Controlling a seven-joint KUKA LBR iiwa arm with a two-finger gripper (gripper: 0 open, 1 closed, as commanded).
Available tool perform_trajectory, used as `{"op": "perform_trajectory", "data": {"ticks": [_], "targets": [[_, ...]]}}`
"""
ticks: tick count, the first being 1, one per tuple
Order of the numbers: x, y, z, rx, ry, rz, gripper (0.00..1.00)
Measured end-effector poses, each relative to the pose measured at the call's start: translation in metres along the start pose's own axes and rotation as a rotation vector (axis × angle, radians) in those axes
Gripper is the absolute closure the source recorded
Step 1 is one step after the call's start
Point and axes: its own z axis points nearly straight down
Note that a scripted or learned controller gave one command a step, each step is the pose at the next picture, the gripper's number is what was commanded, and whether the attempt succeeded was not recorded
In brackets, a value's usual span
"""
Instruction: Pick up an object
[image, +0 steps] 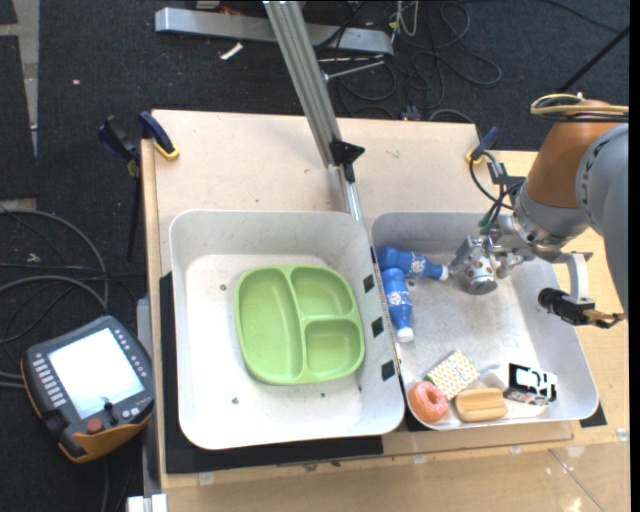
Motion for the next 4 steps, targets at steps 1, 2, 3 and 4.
{"op": "perform_trajectory", "data": {"ticks": [1,2,3,4], "targets": [[0.0,0.002,-0.015,-0.008,-0.003,-0.002,1.0],[0.002,0.013,-0.065,-0.014,-0.003,0.0,1.0],[0.006,0.012,-0.129,-0.016,-0.003,0.0,1.0],[0.006,0.014,-0.184,-0.015,-0.003,0.0,1.0]]}}
